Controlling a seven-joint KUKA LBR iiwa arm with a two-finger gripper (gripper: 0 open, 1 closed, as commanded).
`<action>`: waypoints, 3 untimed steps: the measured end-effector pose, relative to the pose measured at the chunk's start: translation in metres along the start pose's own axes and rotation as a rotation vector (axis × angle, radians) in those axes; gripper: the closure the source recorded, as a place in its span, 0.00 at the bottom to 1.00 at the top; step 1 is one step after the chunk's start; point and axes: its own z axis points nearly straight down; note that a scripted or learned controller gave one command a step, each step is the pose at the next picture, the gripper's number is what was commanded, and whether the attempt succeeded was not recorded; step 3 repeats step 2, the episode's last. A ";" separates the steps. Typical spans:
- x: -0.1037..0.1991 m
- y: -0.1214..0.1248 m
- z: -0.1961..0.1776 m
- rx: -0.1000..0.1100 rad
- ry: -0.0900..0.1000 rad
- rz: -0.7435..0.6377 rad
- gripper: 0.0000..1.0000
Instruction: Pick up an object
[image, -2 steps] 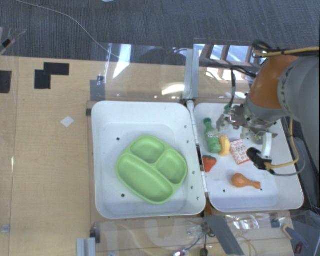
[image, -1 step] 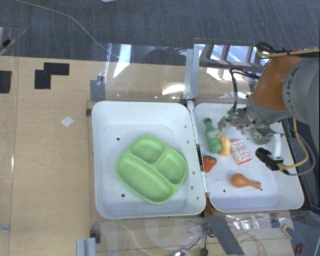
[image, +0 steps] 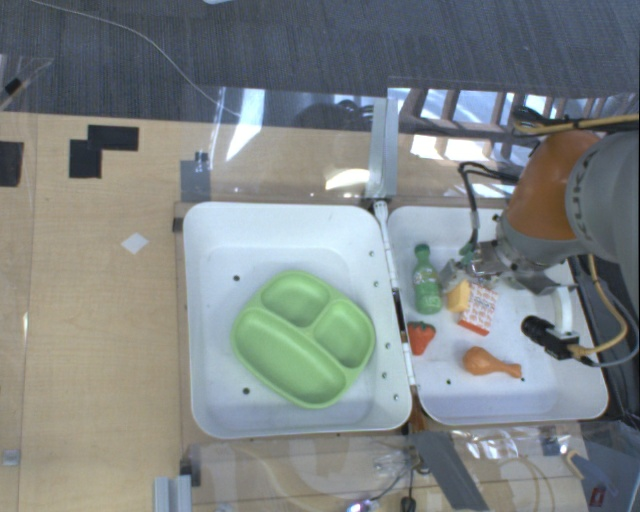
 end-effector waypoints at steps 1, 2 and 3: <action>0.002 0.003 -0.013 -0.006 0.002 -0.002 1.00; 0.089 0.008 -0.095 0.010 0.004 0.079 1.00; 0.089 0.008 -0.095 0.010 0.004 0.079 1.00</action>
